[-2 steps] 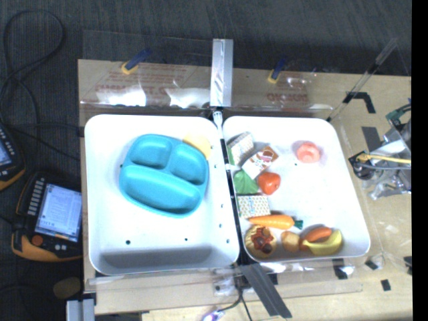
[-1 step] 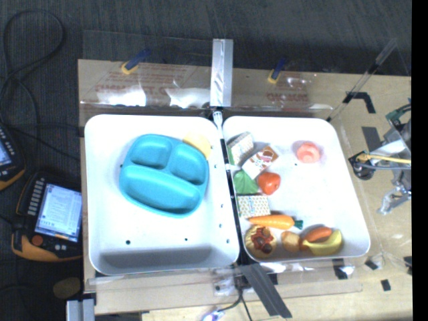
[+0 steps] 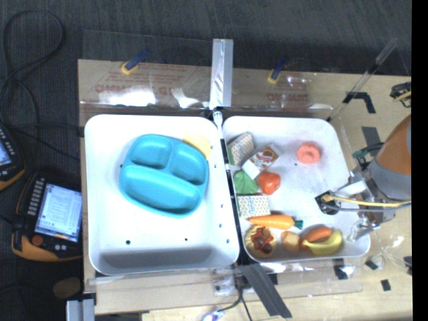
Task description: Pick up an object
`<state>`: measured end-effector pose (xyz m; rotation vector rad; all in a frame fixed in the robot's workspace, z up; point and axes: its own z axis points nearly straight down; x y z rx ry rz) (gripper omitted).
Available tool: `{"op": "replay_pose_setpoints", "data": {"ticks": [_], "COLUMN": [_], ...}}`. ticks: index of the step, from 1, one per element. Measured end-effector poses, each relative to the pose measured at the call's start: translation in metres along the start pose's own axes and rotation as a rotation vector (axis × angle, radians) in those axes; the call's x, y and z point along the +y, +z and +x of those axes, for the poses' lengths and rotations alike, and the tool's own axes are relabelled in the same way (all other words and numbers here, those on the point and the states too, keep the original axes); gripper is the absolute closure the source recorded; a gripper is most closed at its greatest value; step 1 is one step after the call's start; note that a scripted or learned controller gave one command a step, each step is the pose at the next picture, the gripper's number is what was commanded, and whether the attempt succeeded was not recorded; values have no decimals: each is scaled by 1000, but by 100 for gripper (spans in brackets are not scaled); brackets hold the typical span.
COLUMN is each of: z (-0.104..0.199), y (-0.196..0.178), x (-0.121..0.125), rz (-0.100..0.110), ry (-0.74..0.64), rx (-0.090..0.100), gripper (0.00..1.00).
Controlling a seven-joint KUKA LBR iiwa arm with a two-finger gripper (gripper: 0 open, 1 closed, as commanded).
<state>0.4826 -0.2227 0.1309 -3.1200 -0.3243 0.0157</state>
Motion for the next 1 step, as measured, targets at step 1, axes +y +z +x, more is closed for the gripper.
{"op": "replay_pose_setpoints", "data": {"ticks": [1], "z": [20], "y": [43], "x": [-74], "rz": [-11], "ry": [6], "rx": [14], "gripper": [0]}}
